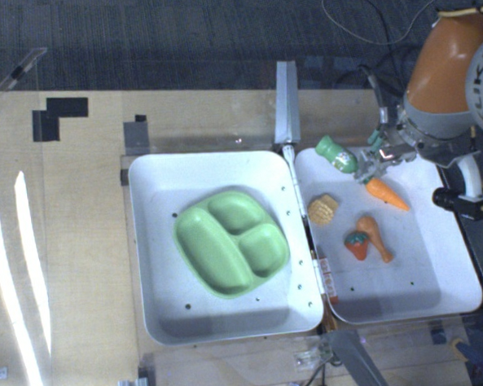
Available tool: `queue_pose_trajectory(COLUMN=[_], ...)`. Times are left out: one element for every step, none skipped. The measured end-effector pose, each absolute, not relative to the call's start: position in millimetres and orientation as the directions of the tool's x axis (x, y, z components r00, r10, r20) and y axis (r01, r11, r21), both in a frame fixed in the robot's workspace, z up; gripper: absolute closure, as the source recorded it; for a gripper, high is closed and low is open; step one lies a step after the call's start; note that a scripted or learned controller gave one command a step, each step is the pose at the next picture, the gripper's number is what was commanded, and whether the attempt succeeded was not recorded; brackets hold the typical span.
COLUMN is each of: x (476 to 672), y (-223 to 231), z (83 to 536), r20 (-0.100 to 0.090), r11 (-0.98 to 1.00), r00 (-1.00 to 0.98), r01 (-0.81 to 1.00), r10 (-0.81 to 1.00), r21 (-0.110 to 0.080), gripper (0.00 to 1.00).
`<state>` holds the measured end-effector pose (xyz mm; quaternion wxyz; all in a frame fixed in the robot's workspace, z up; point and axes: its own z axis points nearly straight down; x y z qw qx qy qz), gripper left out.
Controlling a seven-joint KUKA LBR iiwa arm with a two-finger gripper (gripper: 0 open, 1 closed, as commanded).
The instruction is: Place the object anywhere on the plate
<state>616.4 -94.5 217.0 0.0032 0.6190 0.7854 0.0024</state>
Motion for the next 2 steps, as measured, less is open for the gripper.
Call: queue_pose_trajectory(x=[613.8, 593.1], y=[-11.0, 41.7], z=[185.8, 185.8], r20=[-0.002, -0.002], r11=[0.414, 0.463], r00=[-0.414, -0.463], r01=[0.910, 0.886], r10=[0.910, 0.886], r21=[0.006, 0.005], gripper=[1.00, 1.00])
